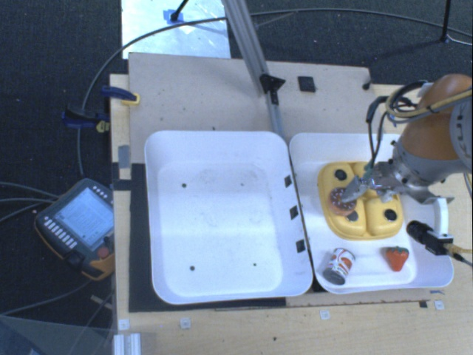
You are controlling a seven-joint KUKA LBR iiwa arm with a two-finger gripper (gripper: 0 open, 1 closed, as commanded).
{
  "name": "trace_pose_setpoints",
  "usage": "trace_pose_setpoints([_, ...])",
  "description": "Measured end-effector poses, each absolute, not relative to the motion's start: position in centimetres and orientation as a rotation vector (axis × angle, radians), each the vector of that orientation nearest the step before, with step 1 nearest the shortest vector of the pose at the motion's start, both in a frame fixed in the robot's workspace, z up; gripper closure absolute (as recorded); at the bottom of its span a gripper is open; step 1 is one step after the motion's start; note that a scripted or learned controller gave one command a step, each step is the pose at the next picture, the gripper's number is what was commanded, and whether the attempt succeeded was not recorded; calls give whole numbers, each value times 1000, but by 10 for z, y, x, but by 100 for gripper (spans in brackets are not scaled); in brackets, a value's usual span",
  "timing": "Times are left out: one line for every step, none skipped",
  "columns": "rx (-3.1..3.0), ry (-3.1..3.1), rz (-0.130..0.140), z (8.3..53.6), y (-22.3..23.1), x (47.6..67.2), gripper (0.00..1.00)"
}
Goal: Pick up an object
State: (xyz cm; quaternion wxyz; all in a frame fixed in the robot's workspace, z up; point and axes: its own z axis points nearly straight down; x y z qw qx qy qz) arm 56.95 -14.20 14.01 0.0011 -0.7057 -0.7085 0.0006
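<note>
In the right bin [310, 161] lies a yellow moulded block [362, 217] with black dots on its top. A small reddish-brown round thing [341, 199] rests on the block's left part. My gripper [362, 188] hangs low over the block, right beside that round thing, with the grey and orange arm coming in from the right. A small red and white can [338, 264] lies on its side at the bin's front left. A red strawberry toy [397, 258] sits near the front right.
The left bin [214, 213] adjoins the right one, with black clips [293, 211] along the shared rim. A slanted metal pole [247, 35] rises behind the bins. A teach pendant [77, 224] lies off the bench to the left.
</note>
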Motion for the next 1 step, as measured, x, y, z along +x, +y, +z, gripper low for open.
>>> trace_pose_setpoints([-2214,-2237,-21,116,-137,575,0])
